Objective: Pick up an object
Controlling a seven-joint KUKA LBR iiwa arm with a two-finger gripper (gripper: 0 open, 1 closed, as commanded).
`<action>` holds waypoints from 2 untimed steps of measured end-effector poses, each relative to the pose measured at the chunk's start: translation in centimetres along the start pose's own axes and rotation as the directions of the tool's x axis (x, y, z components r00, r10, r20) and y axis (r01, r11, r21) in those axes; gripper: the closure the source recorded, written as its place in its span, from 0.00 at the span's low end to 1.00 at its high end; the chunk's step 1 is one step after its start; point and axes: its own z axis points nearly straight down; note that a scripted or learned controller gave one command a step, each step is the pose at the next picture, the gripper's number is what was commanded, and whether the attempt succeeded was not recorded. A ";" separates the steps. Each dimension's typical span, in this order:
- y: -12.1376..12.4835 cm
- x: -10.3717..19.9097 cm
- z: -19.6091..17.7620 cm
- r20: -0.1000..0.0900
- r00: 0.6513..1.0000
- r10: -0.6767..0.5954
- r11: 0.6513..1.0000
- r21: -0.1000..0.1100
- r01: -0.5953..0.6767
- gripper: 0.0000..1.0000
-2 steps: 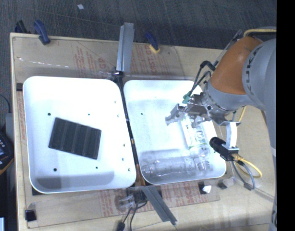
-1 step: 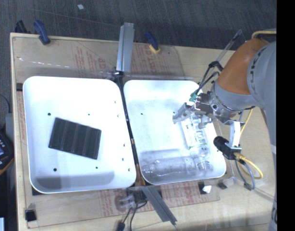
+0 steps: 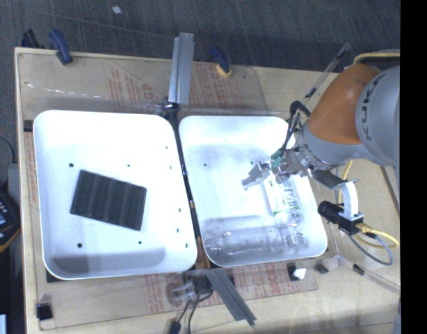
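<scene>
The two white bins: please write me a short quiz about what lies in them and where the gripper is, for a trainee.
1. True or false: the dark ribbed panel lies in the left bin.
2. Which thing lies along the near wall of the right bin?
A. a clear plastic bottle
B. a red cup
C. a metal spoon
3. Fill in: the gripper is over the ____ bin.

Key
1. True.
2. A. The clear plastic bottle lies on its side there, below a clear packet with green print.
3. Right.
</scene>
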 end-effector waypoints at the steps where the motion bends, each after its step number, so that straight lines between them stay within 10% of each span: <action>1: 3.1 -1.1 -0.3 0.002 0.995 0.104 0.995 -0.004 -0.104 0.00; 2: 3.1 -1.1 -0.3 0.002 0.995 0.104 0.995 -0.004 -0.104 0.00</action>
